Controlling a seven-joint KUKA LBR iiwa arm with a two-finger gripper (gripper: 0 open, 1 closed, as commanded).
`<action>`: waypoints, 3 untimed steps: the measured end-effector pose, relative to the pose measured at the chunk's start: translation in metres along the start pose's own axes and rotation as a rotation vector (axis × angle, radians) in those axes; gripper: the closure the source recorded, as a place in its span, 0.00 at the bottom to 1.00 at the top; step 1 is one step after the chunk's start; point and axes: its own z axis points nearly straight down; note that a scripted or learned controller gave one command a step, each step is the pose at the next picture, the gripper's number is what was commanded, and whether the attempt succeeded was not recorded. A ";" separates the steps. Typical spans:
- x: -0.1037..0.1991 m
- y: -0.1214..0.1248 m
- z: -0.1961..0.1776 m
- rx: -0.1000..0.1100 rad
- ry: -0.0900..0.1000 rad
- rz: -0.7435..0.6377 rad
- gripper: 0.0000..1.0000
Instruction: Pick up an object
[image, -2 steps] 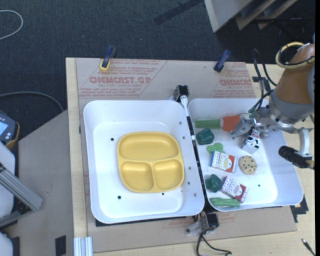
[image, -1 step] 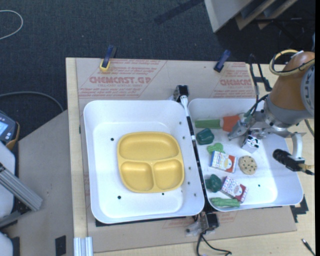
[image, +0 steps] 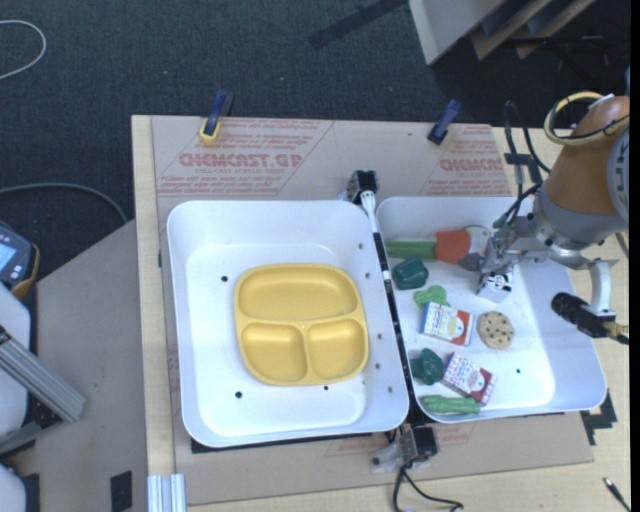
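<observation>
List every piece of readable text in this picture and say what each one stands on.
"CHEMCAST GP": red print on the brown protective sheet behind the left white bin; the smaller red line beneath it is too blurred to read.
A similar red print, cut off, on the sheet behind the right white bin: unreadable.
Small red-and-white carton and second red-and-white packet: print too small to read.

We see two white bins: the left bin (image: 200, 330) holds a yellow divided plate (image: 300, 322), and the right bin (image: 570, 385) holds a green-stemmed orange carrot toy (image: 435, 246), dark and bright green pieces, two small red-and-white cartons (image: 445, 322) and a tan cookie (image: 495, 329) with dark specks. The desk (image: 300, 155) is pale brown board printed with red lettering, pinned by blue clamps, one (image: 213, 118) with a yellow tip. The arm (image: 590, 170) is grey with an orange band.
</observation>
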 end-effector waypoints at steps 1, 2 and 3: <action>-0.010 0.009 -0.055 0.016 0.012 -0.002 1.00; -0.011 0.012 -0.108 0.016 0.012 -0.002 1.00; 0.036 0.005 -0.117 0.025 0.017 -0.006 1.00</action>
